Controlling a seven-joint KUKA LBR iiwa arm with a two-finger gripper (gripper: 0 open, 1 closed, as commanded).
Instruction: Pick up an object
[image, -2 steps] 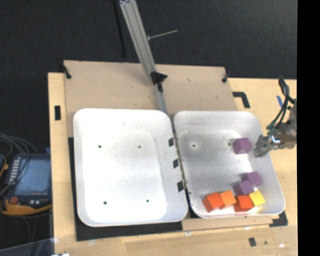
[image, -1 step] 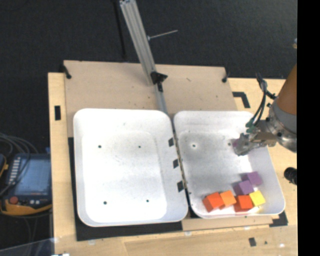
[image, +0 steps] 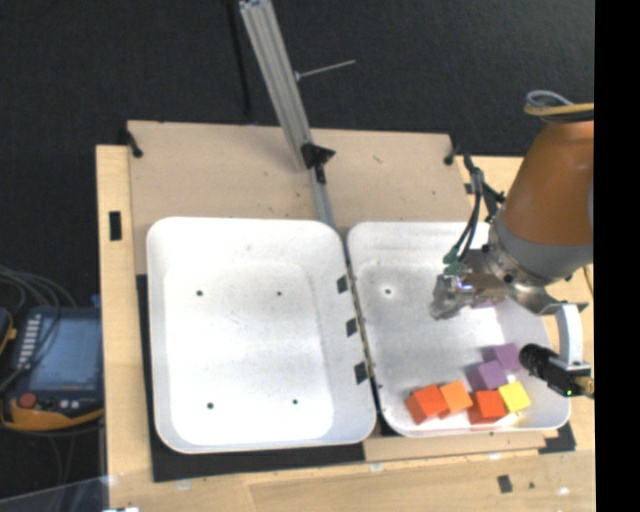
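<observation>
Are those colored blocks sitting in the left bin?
No, the colored blocks are clustered in the near corner of the right bin.

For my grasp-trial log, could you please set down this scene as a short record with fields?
arm: reaches in from the right, over the right bin
gripper: above the right bin's floor, apart from the blocks
blocks: orange blocks, red block, yellow block and purple block, clustered in the right bin's near corner
left bin: beside the right bin
held object: none seen

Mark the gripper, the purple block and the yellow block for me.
gripper (image: 452, 296): camera view, its tip over the right bin.
purple block (image: 495, 366): camera view, top face.
yellow block (image: 515, 397): camera view, top face.
</observation>
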